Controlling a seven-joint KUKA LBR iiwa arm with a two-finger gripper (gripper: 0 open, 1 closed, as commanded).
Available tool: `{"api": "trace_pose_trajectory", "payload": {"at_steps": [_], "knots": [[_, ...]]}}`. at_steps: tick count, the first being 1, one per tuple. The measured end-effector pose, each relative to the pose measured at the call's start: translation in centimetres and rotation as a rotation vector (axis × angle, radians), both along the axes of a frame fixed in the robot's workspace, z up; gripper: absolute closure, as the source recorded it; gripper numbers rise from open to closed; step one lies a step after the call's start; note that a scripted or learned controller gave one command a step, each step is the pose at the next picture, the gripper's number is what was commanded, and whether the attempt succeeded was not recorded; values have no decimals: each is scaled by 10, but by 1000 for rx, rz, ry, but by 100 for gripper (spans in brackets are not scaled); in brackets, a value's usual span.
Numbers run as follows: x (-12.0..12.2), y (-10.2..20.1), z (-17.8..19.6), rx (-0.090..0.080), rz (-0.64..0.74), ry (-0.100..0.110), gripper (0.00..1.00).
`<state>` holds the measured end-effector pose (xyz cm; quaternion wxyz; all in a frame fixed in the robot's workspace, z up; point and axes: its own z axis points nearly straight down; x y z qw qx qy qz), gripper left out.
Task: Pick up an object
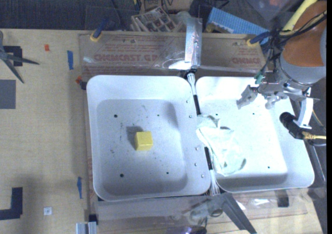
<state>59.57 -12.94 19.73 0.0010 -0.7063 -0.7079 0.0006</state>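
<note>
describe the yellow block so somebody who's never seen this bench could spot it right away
Start with the two white bins side by side and take the left bin. Near the middle of its floor sits the yellow block, a small cube resting by itself. Its solid bright colour sets it apart from the crumpled clear plastic lying in the right bin.
</note>
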Motion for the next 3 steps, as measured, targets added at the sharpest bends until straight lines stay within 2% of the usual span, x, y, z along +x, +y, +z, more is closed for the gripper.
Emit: {"api": "trace_pose_trajectory", "payload": {"at_steps": [1,2,3], "knots": [[-69,32,-87,0,61,0,0],[-68,30,-78,-1,56,-2,100],[-16,93,-13,-1,178,-3,100]]}}
